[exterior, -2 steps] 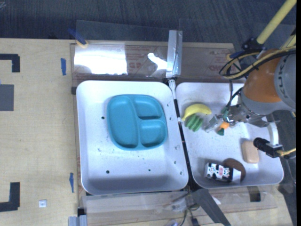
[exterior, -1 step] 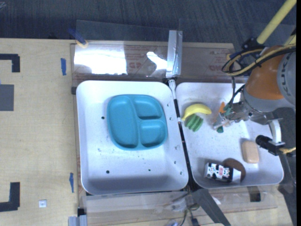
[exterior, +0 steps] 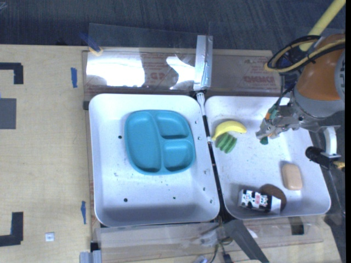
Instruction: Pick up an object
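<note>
The gripper (exterior: 267, 131) hangs over the upper part of the right bin (exterior: 315, 204), at the end of the grey arm (exterior: 321, 86) with its orange band. Whether it is released or clenched cannot be told from this slant, and nothing shows in its grasp. Just to its left lies a yellow banana (exterior: 229, 127), touching a green ridged toy (exterior: 225, 142) below it, both by the bin's left wall. Below and a little right of the gripper rests a tan oblong block (exterior: 292, 176). Farther below sit a brown rounded piece (exterior: 273, 191) and a black-and-white spotted carton (exterior: 255, 200), touching. Well to the left, in the left bin (exterior: 104, 147), lies a blue divided plate (exterior: 159, 141).
</note>
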You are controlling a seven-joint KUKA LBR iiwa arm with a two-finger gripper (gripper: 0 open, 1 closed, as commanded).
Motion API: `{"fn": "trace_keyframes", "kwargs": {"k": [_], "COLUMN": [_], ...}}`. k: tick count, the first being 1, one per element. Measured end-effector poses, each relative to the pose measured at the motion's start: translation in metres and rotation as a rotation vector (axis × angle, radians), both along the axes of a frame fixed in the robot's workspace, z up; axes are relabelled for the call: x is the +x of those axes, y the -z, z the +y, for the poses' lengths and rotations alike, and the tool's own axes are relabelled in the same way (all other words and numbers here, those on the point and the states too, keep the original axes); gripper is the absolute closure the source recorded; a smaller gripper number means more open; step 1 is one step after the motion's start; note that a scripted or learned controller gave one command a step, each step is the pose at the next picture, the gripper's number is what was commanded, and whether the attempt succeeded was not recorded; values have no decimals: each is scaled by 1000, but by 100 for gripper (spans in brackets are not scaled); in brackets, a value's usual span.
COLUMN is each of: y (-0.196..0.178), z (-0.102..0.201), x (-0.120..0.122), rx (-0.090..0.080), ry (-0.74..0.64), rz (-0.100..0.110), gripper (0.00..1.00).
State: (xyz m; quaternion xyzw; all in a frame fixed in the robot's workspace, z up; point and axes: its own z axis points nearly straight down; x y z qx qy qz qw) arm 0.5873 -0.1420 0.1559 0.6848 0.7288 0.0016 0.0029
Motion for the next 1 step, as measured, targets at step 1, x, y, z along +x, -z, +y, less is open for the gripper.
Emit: {"fn": "trace_keyframes", "kwargs": {"k": [1], "y": [-18], "z": [57], "x": [70], "rx": [6], "ry": [-29], "rz": [50], "gripper": [100]}}
